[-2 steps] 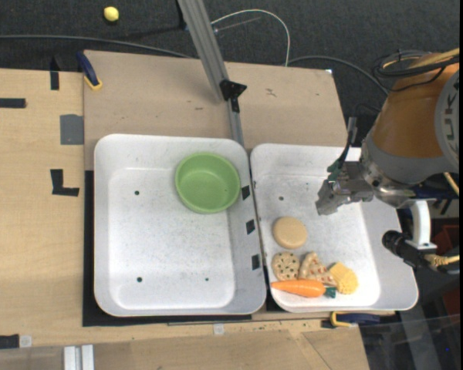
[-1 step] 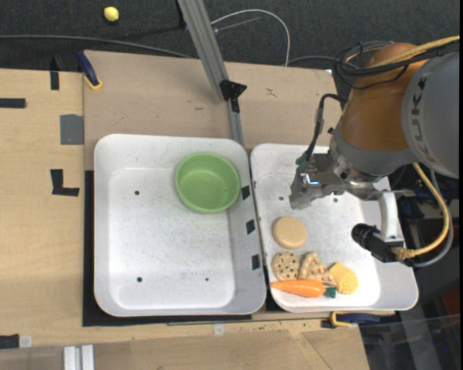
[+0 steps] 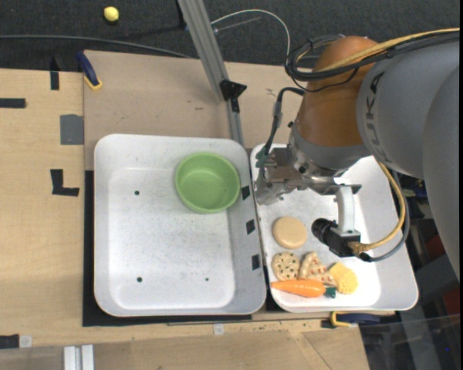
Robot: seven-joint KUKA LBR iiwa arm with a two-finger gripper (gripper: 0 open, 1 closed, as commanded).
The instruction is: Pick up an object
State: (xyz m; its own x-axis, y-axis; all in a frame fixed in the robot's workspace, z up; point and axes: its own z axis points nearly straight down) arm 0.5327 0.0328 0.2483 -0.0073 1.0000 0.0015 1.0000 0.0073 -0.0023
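- The arm (image 3: 386, 91) reaches in from the right and fills the upper right of the frame, its wrist hanging over the top part of the right bin (image 3: 397, 284).
- The gripper (image 3: 268, 182) sits at centre frame, low over the bin's upper left corner, close to the wall shared with the left bin (image 3: 116, 206).
- From this slant I cannot tell whether it is spread or closed, and nothing can be seen caught in it.
- The likely targets lie lower in the right bin, all apart from the gripper: a round tan biscuit (image 3: 290, 232), a small cracker (image 3: 285, 265), a pale lumpy piece (image 3: 312, 267) beside it, an orange carrot (image 3: 299, 287) along the bottom edge, and a yellow corn (image 3: 344, 278) at the carrot's right end.
- A green bowl (image 3: 207, 182) stands in the upper right of the left bin, just across the wall from the gripper.
- A yellow ball (image 3: 110, 13) lies off the bench at upper left.
- Judged from this, no pick is made yet: every item rests in its bin.
- What remains is probably the whole grasp: settle on one item, close on it, and lift.
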